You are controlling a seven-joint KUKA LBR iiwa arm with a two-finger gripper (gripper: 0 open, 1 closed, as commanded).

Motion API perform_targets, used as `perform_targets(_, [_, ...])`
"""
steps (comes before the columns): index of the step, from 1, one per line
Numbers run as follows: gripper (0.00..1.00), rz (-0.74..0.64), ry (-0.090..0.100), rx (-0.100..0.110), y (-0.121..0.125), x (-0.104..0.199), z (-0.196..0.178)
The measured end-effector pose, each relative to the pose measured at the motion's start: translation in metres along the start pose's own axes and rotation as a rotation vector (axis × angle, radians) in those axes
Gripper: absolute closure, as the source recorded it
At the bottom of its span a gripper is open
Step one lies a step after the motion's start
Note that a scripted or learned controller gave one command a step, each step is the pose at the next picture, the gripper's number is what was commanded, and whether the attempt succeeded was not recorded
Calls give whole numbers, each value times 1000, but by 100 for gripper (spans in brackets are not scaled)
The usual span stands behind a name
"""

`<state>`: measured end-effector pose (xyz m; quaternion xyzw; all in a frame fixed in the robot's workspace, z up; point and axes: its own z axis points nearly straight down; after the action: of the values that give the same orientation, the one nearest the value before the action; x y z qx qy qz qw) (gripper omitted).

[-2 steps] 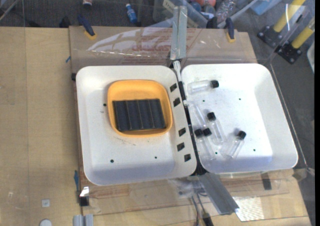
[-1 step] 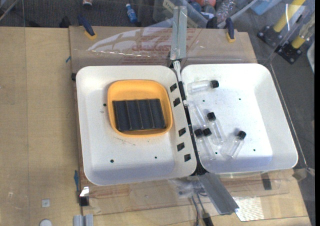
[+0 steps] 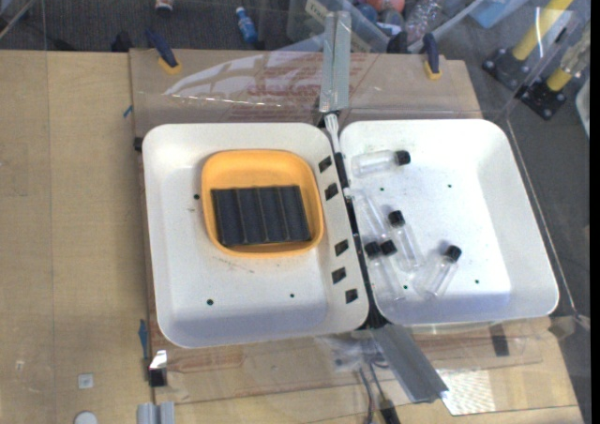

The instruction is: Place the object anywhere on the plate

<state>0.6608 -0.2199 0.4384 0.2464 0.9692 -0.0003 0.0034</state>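
Pick not yet begun: vials (image 3: 403, 234) lie in right bin (image 3: 487, 159), plate (image 3: 261, 164) unloaded. I cannot tell jaw state. Next: grasp one vial.

Two white bins sit side by side: the left bin (image 3: 178, 310) at frame centre-left and the right bin (image 3: 497, 225) beside it. One orange plate (image 3: 217, 169) holds one black ridged block (image 3: 261, 216). Four clear vials with black caps lie at right: (image 3: 380, 161), (image 3: 403, 234), (image 3: 377, 249), (image 3: 439, 267).
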Motion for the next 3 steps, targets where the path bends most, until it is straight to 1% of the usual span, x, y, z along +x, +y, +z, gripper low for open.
perform_targets(1, [100,-222,0,0,0,0,0])
perform_targets(2, [100,-319,0,-1,-2,3,0])
perform_targets(3, [100,-360,-4,-1,0,1,0])
